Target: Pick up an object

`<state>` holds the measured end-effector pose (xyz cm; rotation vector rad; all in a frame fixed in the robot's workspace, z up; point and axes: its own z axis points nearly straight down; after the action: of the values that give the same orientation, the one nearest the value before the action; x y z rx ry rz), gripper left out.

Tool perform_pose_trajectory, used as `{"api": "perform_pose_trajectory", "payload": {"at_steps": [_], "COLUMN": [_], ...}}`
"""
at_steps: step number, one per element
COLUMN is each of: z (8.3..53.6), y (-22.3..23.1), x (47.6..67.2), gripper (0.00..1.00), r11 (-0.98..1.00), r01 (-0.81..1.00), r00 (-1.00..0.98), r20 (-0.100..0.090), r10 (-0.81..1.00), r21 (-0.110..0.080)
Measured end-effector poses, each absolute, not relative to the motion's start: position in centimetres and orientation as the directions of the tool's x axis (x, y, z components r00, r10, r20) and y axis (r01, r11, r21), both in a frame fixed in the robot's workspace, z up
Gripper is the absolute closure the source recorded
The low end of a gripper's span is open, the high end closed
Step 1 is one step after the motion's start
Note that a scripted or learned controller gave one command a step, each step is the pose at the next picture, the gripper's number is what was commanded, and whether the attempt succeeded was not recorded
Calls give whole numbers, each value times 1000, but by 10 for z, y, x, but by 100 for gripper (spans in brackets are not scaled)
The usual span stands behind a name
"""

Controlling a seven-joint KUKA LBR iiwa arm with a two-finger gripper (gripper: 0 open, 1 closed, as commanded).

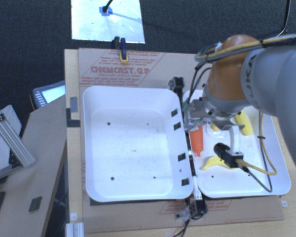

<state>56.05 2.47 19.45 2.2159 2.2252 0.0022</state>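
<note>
Desk [72, 147]: pale top carrying a brown sheet printed CHEMCAST [119, 69], with two shallow white bins side by side on it.

Arm [278, 78]: grey, with its orange band, reaching in from the right. It hangs over the inner half of the right bin, and the wrist hides much of what lies under it.

Left bin [133, 149]: we note only a bare white floor with a few dark specks.

Right bin [272, 177]: every candidate we can see lies here.

Hand [201, 122]: low, close to the wall the two bins share, just above the upper end of the orange piece. The wrist covers it, so we cannot tell whether it is open or closed. We see nothing held in it.

Orange carrot-shaped piece [196, 142]: lies lengthwise along the shared wall. It is the thing nearest the hand, but we cannot tell whether they touch.

Yellow banana-shaped piece [210, 164]: on the bin floor, near the lower end of the orange piece.

Second yellow piece [245, 124]: further right, partly under the arm.

Progress, as we judge it: the approach looks made, with the hand down among the objects. All three pieces appear to rest on the bin floor. The grasp is unconfirmed and the lift is not yet done.
</note>
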Motion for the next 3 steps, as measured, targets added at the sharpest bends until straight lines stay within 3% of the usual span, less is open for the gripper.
{"api": "perform_pose_trajectory", "payload": {"at_steps": [1,2,3], "z": [297,366,362], "y": [-87,-2,-7], "x": [558,537,538], "gripper": [100,100,0], "r11": [-9,12,4], "r01": [1000,1000,1000], "r00": [9,-12,-4], "r20": [-6,2,0], "r10": [1000,1000,1000], "r21": [13,9,4]}}
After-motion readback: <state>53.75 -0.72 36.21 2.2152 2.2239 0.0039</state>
